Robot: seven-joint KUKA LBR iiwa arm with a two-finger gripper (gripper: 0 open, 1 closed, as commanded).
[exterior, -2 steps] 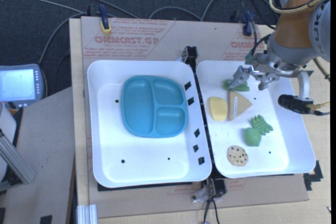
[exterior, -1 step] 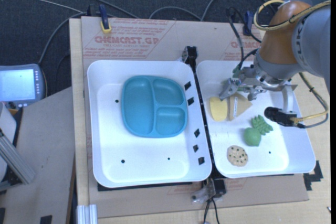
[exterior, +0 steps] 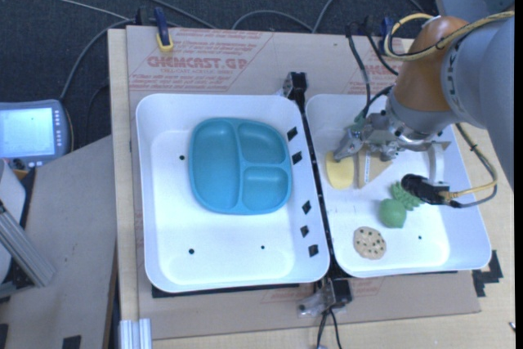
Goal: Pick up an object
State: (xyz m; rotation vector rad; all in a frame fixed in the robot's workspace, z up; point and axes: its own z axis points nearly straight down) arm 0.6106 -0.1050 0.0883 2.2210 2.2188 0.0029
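A round speckled cookie (exterior: 369, 242) lies closest, near the front edge of the right bin (exterior: 425, 264). Just behind it, slightly toward the bin's right side, sits a green lumpy toy (exterior: 393, 212), apart from the cookie.

Further back, close to the right bin's left wall, is a yellow piece (exterior: 339, 172), the likely thing to be picked. The gripper (exterior: 357, 162) is low over it. Its fingers (exterior: 346, 148) look parted, one reaching over the piece's far side and the other at its right edge, though the slant makes this hard to be sure of. Nothing is lifted, and the piece rests on the bin floor.

At about the same depth, a blue divided plate (exterior: 241, 165) lies in the middle of the left bin (exterior: 163, 241), well apart from the action.

The risks lie in the piece's position. It is near the wall, so a finger could catch the rim or push the piece against it. If the grip lands on an edge, the piece may tip or slide out as the fingers close. The green toy is near enough to be nudged if the wrist swings.
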